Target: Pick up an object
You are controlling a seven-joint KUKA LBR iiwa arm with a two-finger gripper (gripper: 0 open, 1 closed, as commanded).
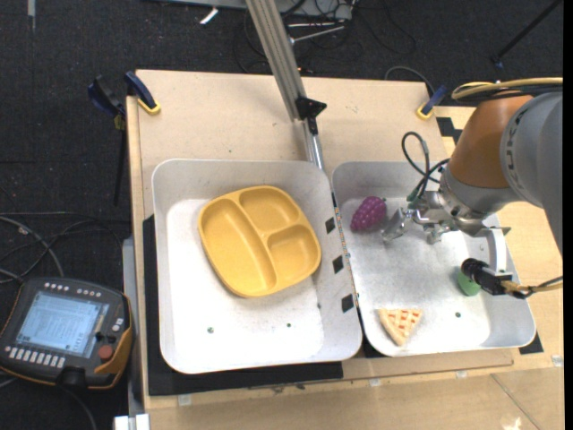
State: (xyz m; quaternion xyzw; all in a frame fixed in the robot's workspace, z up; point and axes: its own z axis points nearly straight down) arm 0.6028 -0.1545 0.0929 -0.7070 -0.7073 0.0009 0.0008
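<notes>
a: where does the gripper (400,225) sit for you?

b: you see it low over the right bin (430,343), in its upper half, with the grey arm (515,150) and its orange band reaching in from the right. the metal fingers point left, toward the divide between the bins.

a: and how wide is it? anything in it?

b: you cannot tell how far apart the fingers stand; they blur into one grey shape from this height. nothing shows between them.

a: what lies closest?

b: the purple grape bunch (368,212), just beside the fingertips on their left, near the bin's upper left corner. you cannot tell if the tips touch it.

a: the rest of that bin?

b: a green object (468,282) near the right wall, partly behind a black part of the tool. a waffle wedge (399,323), pale orange with a grid pattern, lies toward the near edge, well apart from the gripper.

a: and the other bin?

b: the left bin (242,343) holds a yellow divided plate (260,239), three compartments, lying flat in the upper middle. beyond the bench, you have a teach pendant (63,330) on the floor at the lower left.
</notes>
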